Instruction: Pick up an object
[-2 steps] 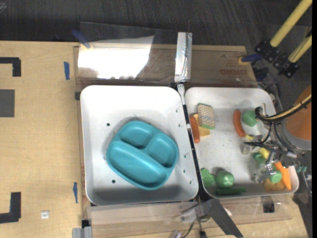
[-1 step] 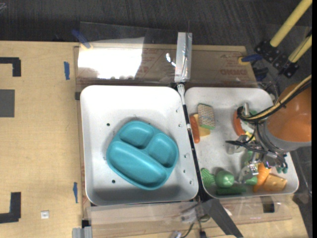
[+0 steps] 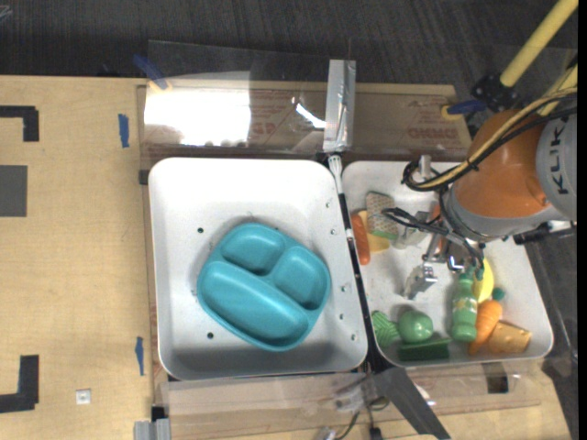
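Observation:
My gripper [image 3: 420, 280] hangs over the middle of the right bin [image 3: 541, 312], below the arm's orange band [image 3: 500, 183]. It is above bare white floor, with nothing visibly in it. Toy foods lie around it: a green round piece [image 3: 414, 325] on a dark green block [image 3: 424, 348] just below, and a green bottle [image 3: 464, 302] to its right. A yellow banana [image 3: 487, 280], an orange carrot [image 3: 489, 316] and an orange wedge [image 3: 510, 338] lie further right. Up and to the left are an orange stick [image 3: 360, 236] and a tan slice [image 3: 381, 211].
The left bin [image 3: 183, 200] holds a teal divided plate [image 3: 264, 284]. A clear plastic sheet [image 3: 248, 108] and a metal bracket [image 3: 338, 104] stand behind the bins. Black and yellow cables [image 3: 477, 149] loop off the wrist over the right bin's back.

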